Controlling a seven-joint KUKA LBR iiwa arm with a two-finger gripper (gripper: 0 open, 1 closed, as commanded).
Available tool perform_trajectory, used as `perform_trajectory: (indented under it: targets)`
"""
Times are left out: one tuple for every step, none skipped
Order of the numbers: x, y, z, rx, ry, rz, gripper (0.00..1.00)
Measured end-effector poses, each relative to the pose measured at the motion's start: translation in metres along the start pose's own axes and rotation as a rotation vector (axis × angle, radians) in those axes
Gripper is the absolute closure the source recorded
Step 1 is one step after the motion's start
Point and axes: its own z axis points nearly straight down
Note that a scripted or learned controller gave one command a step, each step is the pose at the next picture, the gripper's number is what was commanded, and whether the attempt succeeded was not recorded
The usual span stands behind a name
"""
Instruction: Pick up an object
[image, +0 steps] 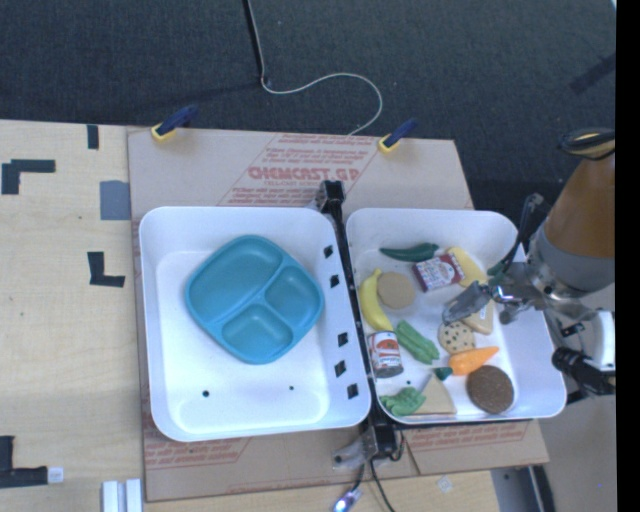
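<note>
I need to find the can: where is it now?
The can stands in the right bin, at its left wall, just below the banana and left of the green pod.

Cardboard sheet (300, 170) with red print lies flat on pale wood bench (60, 330). Yellow-and-blue clamps (173, 122) at sheet's two far corners. Beyond sheet's far edge: dark grey carpet floor (120, 50), thin white cable (320, 85) looping across it. Left of sheet: dark tape marks (28, 172) and grey patch (114, 198) on bench top. Near edge of sheet: cables (368, 470) trailing off. Light even, soft, shadows faint.
</note>
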Motion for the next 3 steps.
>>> perform_trajectory:
  targets:
    - [0.066,-0.022,-0.122,-0.012,0.0,-0.007,0.0]
    - [0.064,-0.023,-0.124,0.003,-0.001,-0.002,1.0]
    - [0.104,0.004,-0.031,0.008,0.001,-0.004,1.0]
